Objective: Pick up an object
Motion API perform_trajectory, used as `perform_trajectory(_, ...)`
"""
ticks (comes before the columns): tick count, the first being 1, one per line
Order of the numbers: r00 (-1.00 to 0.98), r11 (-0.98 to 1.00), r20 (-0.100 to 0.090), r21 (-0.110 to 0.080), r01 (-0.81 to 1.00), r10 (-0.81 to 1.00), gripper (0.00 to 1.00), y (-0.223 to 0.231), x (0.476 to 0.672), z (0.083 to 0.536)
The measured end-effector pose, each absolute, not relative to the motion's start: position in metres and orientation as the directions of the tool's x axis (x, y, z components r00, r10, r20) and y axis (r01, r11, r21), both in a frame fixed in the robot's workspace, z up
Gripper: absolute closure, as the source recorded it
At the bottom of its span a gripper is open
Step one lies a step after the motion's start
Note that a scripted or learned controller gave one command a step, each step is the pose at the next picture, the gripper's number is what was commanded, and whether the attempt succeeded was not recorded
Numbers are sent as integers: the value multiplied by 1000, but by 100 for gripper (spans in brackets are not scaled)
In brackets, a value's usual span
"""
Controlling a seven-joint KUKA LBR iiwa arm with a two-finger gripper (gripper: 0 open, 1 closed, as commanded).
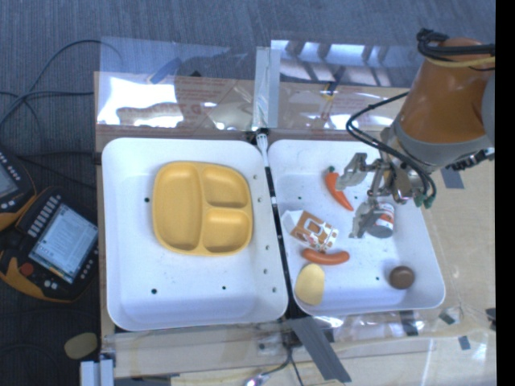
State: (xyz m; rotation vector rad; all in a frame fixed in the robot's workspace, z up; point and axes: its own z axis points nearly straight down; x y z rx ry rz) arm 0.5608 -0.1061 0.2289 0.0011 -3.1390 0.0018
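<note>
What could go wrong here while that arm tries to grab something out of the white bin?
The end effector hangs over the right bin near the carrot and a small can-like item; it might close on neither, or nudge one aside. The hot dog, lemon and wrapped snack lie close together, so reaching there could knock a neighbour.

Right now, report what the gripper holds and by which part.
Cannot be told. The gripper hangs over the right bin, with a small can at one fingertip, not clearly between the fingers.
</note>
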Motion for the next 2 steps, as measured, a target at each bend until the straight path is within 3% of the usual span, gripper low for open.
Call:
perform_trajectory(1, -1000, 1000, 1, -2, -14, -14, 0, -117, 626, 106)
perform_trajectory(2, -991, 991, 16, 4, 131, 131, 0, -121, 668, 90)
